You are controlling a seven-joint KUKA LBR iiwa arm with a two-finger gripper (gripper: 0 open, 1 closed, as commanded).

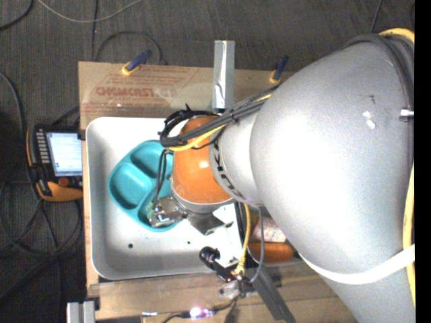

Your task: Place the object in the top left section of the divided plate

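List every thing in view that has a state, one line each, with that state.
divided plate: lying flat in the left bin, right part hidden under the arm.
left bin: holding the plate.
gripper: low over the plate's lower edge.
handheld screen: lit, left of the bin.

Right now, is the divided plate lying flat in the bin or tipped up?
Flat, as far as shows: the divided plate rests open side up on the white bin floor. The arm hides its right part.
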